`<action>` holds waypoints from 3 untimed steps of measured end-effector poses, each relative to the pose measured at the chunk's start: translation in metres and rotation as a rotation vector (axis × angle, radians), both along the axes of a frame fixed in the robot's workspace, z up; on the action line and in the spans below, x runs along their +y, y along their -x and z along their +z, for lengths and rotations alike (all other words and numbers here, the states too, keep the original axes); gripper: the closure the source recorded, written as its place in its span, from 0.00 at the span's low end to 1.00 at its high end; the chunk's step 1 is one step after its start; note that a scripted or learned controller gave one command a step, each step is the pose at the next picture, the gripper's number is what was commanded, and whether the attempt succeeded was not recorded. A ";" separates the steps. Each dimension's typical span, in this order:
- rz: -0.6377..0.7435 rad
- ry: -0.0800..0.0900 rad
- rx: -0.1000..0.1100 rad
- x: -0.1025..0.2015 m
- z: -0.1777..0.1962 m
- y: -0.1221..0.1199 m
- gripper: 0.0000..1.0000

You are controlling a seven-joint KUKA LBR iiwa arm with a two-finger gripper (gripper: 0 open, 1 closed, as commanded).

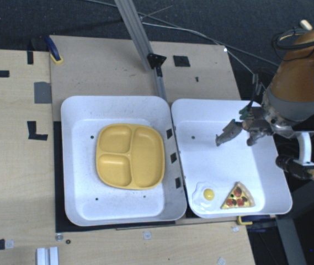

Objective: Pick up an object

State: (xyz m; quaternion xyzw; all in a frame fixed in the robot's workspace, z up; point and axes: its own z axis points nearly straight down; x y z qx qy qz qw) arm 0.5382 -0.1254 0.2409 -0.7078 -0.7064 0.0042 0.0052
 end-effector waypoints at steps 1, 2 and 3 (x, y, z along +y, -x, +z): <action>0.003 0.002 -0.011 0.000 0.006 -0.002 0.00; 0.002 0.001 -0.006 -0.002 -0.056 -0.008 0.00; 0.003 0.002 -0.008 -0.002 -0.099 -0.006 0.00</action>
